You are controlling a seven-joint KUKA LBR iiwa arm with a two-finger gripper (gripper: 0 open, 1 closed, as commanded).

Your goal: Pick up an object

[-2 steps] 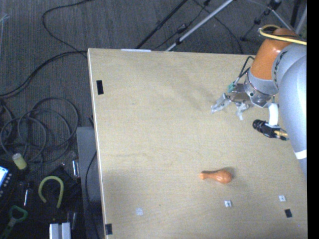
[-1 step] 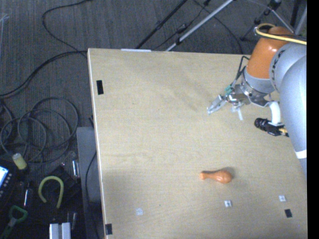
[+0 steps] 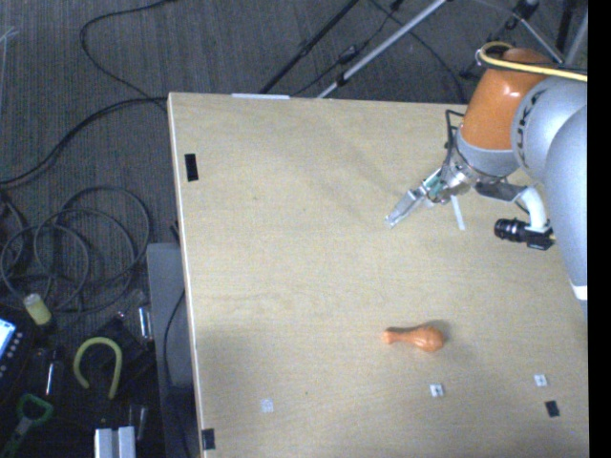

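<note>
Dark grey carpet surrounds the work area, crossed by black cables and light-coloured tripod legs at the top of the camera view. Tan wooden bench top (image 3: 286, 256) fills the centre and right, lit brighter in its upper part and shaded lower down. Small black marker (image 3: 192, 167) sits near the bench's upper left edge; a few small square tags (image 3: 436, 389) lie near the lower right. Arm (image 3: 544, 132) enters from the right, its orange band above the wrist, grey link beside it. Gripper (image 3: 430, 210) points down and to the left over the upper right part of the bench; its two thin fingers are spread apart, with nothing between them. Orange object (image 3: 417, 338), bulbous at one end and tapering to a narrow neck at the left, lies flat on the bench, well below the gripper and apart from it. Green hook-shaped item (image 3: 95, 361) lies on the floor at lower left, among coiled cables.
</note>
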